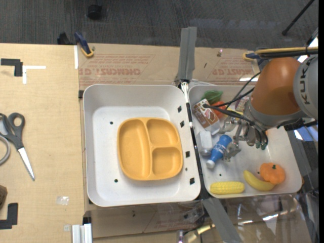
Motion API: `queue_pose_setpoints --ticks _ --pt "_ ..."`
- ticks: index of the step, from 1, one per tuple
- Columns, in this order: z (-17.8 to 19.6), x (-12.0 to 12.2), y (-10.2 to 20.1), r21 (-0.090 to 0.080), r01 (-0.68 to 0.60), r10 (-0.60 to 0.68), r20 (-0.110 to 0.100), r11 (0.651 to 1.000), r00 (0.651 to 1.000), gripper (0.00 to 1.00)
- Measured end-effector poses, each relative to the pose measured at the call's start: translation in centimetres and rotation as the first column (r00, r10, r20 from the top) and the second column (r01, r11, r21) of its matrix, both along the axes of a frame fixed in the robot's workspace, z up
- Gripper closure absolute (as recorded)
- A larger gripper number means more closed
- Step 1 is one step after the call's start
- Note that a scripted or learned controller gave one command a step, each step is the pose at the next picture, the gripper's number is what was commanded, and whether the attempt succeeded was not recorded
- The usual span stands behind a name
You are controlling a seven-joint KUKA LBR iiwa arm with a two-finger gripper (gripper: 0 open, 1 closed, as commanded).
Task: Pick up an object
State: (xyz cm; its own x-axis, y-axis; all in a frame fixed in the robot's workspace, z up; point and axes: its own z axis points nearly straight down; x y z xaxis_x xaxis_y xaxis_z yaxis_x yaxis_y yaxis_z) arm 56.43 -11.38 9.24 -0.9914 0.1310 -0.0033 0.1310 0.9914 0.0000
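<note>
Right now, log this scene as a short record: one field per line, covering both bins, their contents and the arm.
left bin: holds a yellow divided plate, three compartments
right bin: holds several small items
blue bottle: lying tilted, near the bin's middle
corn cob: at the near edge
banana: beside the corn cob, touching the small pumpkin
snack packet: far left corner
arm: reaching in over the right bin
gripper: low, right beside the blue bottle
bench: scissors at the left
</note>
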Motion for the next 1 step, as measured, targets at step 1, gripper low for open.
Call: queue_pose_setpoints --ticks 1 --pt "-0.05 -3.3 0.94 0.001 0.184 -0.184 -0.002 0.983 0.983 0.0"
